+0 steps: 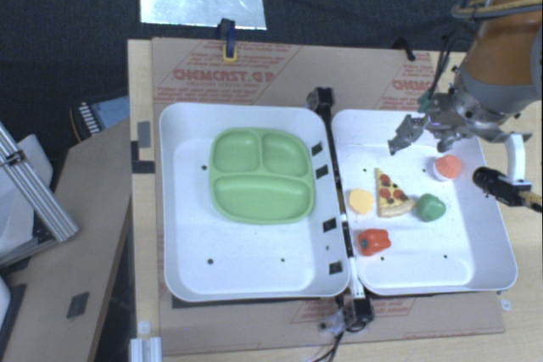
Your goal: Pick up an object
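Glossy red pepper (373, 242) — wedge pizza slice (392, 194) | round green lump (431, 207)

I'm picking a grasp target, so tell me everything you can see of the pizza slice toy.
The pizza slice is a small toy wedge, plastic by its look, with a tan crust and red round toppings on a yellowish face. It lies flat on the floor of the right bin, tip pointing to the far side, crust edge toward the near side. A yellow round piece sits close on its left and a green piece close on its right; whether they touch it is unclear.
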### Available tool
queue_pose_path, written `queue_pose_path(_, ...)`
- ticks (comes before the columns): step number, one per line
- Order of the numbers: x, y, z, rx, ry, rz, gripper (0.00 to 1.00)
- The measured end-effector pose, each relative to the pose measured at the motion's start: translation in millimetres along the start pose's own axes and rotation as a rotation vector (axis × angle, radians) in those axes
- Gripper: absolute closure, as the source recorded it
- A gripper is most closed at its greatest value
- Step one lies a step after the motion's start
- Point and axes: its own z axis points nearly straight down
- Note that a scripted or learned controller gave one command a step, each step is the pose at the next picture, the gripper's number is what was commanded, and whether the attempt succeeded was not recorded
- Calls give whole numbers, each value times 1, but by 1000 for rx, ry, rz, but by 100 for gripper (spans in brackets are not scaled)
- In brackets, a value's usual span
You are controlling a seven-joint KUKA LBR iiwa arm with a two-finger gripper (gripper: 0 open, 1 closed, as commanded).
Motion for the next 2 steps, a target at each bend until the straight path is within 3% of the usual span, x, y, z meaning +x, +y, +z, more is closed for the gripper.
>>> queue_pose_path(1, 0, 2, -5, -10, -1, -2, 0)
queue_pose_path(2, 1, 4, 37, -7, -1, -1, 0)
